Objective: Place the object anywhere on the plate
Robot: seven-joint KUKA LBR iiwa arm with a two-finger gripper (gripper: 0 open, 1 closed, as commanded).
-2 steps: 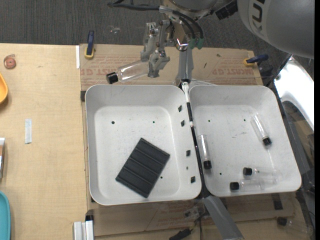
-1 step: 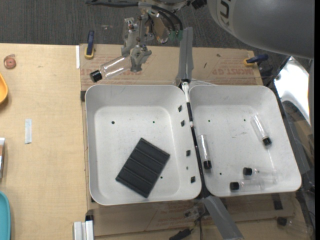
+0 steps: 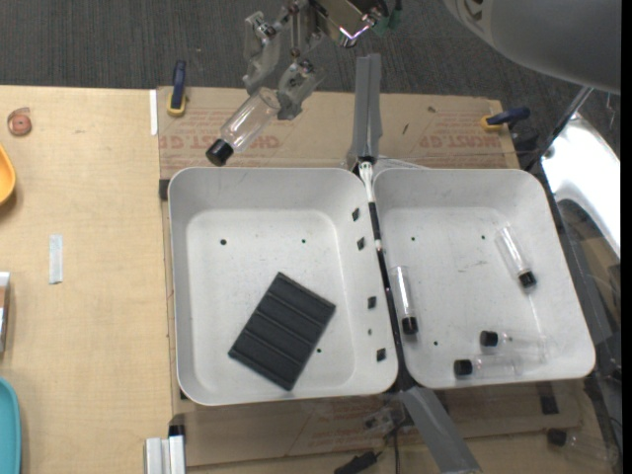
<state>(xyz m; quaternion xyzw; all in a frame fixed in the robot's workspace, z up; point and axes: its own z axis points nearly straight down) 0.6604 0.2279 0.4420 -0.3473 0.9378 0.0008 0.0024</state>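
High over the back rim of the left bin (image 3: pixel 178 265), my gripper (image 3: pixel 276 95) is shut on a clear tube (image 3: pixel 237 126) with a black cap. The tube slants down and to the left from between the fingers, its capped end lowest, above the cardboard behind the bin. The plate (image 3: pixel 283 330), a black ribbed rectangle, lies flat and turned at an angle on the left bin's floor near the front. It sits well below and in front of the gripper.
The right bin (image 3: pixel 553 215) holds several more clear tubes with black caps: one at the right (image 3: pixel 514 257), one by the left wall (image 3: pixel 404 301), two near the front (image 3: pixel 491 354). A grey divider bar (image 3: pixel 366 107) runs between the bins at the back.
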